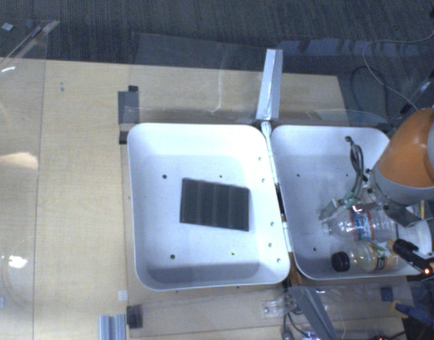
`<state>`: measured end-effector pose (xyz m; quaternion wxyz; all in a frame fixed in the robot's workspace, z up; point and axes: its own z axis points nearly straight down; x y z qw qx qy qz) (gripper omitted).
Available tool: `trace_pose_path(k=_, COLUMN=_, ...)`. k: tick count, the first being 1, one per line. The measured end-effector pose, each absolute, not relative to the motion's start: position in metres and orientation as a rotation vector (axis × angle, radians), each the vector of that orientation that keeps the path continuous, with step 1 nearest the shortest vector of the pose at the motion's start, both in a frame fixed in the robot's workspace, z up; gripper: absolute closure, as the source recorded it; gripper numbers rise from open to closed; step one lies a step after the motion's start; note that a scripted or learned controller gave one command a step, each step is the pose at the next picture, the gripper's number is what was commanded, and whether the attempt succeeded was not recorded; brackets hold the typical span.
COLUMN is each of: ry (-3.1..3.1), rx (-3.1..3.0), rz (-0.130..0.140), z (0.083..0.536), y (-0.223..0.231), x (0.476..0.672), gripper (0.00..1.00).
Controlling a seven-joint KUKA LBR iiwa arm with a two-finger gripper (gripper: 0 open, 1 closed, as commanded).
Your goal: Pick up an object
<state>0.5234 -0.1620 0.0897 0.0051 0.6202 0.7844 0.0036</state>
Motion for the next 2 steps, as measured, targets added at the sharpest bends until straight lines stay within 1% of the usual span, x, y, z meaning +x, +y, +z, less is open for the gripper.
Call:
trace_pose_path(k=1, ry=2.452, rx=1.932, rz=0.021, z=0.103, y=-0.161, x=0.527, gripper=1.00)
trace_pose_path(k=2, ry=2.327, rx=2.100, rz=0.005, z=0.178, y=-0.156, x=0.578, gripper=1.00)
